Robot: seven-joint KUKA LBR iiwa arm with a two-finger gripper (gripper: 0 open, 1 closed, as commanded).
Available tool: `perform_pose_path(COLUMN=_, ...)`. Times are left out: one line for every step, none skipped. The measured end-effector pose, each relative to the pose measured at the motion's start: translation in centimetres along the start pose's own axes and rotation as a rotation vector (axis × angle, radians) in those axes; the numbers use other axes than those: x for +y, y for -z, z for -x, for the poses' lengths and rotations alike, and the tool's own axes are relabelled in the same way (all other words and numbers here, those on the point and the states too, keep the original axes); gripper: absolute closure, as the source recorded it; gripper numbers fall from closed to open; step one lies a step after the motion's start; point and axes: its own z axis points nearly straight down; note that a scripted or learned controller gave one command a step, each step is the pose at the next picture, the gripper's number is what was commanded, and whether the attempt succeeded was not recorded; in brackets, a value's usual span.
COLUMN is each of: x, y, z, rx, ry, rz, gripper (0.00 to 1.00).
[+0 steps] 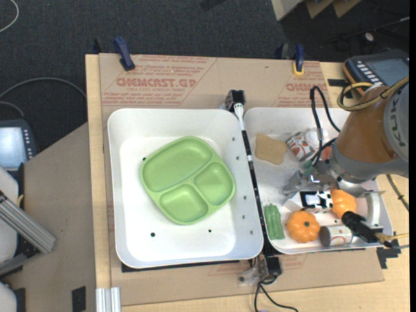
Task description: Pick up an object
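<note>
Gripper (311, 188) low in the right bin (273, 119), grip unreadable from here, small orange pumpkin (303, 226) just below-left of it.

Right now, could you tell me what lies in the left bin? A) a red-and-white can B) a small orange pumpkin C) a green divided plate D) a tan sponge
C: the green divided plate, with its three compartments, lies in the left bin, while the small orange pumpkin, the tan sponge and the red-and-white can all lie in the right bin.
</note>
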Motion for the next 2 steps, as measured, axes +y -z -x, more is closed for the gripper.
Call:
perform_pose_path(x=6.8, y=0.4, z=-1.8, rx=-0.002, ry=0.01, rz=0.012, gripper=0.0)
perform_pose_path(x=11.6, y=0.1, z=-2.1, rx=-0.007, ry=-0.009, rz=-0.062, gripper=0.0)
